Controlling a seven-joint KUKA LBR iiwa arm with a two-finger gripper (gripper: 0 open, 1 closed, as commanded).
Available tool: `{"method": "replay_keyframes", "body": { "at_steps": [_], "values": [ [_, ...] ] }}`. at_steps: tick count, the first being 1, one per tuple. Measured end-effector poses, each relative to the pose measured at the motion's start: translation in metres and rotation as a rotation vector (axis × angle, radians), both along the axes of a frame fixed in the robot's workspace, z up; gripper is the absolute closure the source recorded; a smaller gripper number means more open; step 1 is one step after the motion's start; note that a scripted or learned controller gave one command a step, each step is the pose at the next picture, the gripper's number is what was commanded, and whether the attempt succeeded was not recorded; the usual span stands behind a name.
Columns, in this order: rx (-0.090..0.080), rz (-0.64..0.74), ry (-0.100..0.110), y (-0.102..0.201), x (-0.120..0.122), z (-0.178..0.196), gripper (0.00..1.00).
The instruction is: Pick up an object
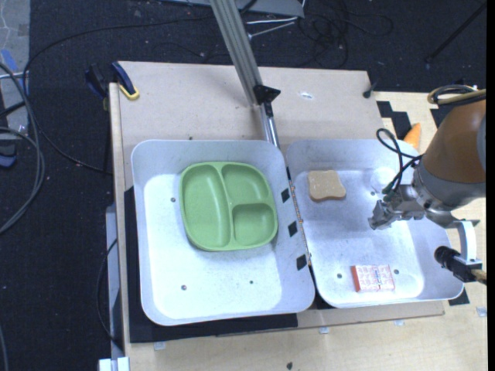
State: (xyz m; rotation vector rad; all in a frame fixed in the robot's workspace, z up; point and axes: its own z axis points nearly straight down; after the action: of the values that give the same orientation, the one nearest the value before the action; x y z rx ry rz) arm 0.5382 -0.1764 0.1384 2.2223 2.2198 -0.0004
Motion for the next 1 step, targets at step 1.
{"method": "replay_keyframes", "body": {
  "at_steps": [1],
  "values": [
    [-0.001, 0.002, -0.004, -0.0025, 0.0001, 0.0424, 1.0]
  ]
}}
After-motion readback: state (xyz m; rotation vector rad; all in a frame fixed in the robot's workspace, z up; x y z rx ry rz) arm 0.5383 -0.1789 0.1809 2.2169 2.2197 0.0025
